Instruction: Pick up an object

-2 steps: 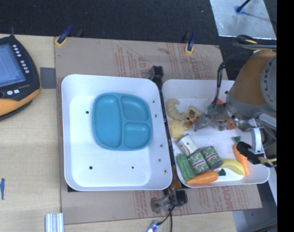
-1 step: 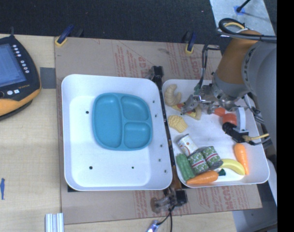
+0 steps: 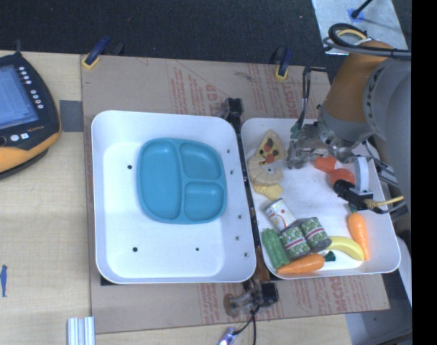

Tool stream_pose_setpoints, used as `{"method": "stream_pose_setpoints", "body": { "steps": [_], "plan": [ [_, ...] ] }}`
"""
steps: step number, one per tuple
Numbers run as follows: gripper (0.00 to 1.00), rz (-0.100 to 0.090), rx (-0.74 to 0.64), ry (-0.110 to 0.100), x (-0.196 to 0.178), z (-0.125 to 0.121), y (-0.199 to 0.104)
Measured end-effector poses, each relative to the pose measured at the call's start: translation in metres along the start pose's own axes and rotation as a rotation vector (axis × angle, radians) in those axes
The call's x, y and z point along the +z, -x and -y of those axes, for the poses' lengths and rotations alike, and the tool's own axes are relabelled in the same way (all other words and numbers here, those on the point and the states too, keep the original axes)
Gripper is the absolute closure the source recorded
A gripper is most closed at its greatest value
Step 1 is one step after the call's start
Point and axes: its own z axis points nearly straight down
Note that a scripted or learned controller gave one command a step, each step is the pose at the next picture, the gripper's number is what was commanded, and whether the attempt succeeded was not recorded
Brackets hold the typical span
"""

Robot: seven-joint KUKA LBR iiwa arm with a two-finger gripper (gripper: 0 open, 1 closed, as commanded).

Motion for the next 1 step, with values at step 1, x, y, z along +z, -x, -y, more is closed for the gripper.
{"method": "stream_pose_setpoints", "body": {
  "steps": [1],
  "plan": [
    [0.0,0.0,-0.001,0.0,0.0001,0.0001,-0.0002]
  ]
}}
